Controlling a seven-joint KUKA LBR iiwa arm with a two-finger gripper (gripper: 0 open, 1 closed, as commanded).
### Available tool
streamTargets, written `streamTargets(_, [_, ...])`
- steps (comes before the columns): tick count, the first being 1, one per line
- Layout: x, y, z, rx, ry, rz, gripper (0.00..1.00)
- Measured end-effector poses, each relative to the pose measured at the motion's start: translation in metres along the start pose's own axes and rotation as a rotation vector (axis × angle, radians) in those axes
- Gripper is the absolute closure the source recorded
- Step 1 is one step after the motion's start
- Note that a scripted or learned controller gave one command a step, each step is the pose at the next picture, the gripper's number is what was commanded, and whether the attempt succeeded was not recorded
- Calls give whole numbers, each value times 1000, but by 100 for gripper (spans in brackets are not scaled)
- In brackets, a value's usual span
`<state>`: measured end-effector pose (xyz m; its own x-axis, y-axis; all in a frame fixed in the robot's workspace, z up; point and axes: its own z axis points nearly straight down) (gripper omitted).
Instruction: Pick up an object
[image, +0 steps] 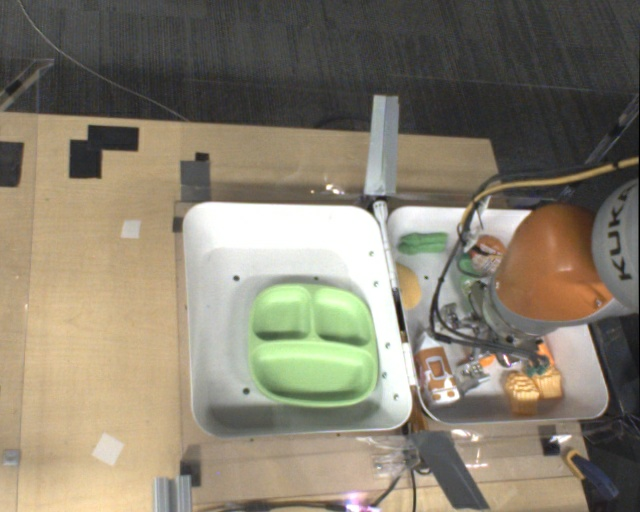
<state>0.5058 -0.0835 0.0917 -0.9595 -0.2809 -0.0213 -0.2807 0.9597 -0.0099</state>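
Camera view: we see yellow toy (527, 391) and orange-white box (437, 372) at near edge of right bin (598, 385), arm (552, 265) above them, green piece (424, 242) at far side; green tray (312, 343) in left bin (215, 300). Gripper hidden, state unclear.

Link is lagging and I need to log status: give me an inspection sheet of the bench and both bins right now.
Surface: wooden bench bearing two white bins, left bin and right bin.
Job's things: green divided tray in left bin; green item, orange-and-white item and yellow-brown toy in right bin.
Clutter: small paper squares on bench.
Hand: hidden beneath the orange wrist band over right bin.
Cables: yellow and black cables along arm.
Surroundings: dark floor.
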Motion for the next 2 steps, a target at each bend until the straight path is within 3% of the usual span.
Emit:
streamTargets(1, [-4, -8, 0, -2, -3, -331, 0])
streamTargets(2, [11, -66, 1, -2, 0, -685, 0])
